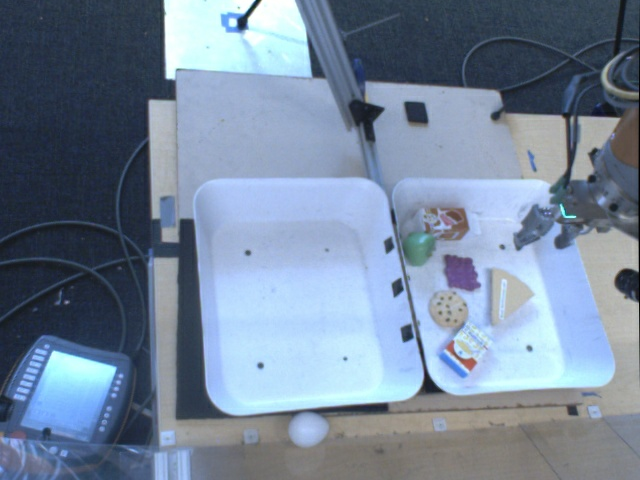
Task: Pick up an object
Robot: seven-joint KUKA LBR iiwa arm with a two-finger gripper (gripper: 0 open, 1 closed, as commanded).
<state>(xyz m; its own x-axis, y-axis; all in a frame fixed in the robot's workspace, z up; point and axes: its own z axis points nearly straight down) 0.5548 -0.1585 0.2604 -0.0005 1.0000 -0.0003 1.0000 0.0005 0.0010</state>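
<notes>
The right bin [580, 353] holds several small objects: a red-and-brown packet [446, 222], a green round fruit [419, 247], a purple cluster [461, 271], a round cookie [448, 309], a pale wedge of cheese [509, 294] and a small red, white and blue carton [466, 349]. My gripper [548, 227] hangs over the bin's upper right part, to the right of the packet and above the cheese wedge. Its fingers stand apart with nothing between them.
The left bin [295, 288] lies beside the right one. A white egg-shaped thing [308, 429] rests on the bench edge below the left bin. A metal pole [335, 48] slants across the back board. Cables and a teach pendant [65, 388] lie on the floor at left.
</notes>
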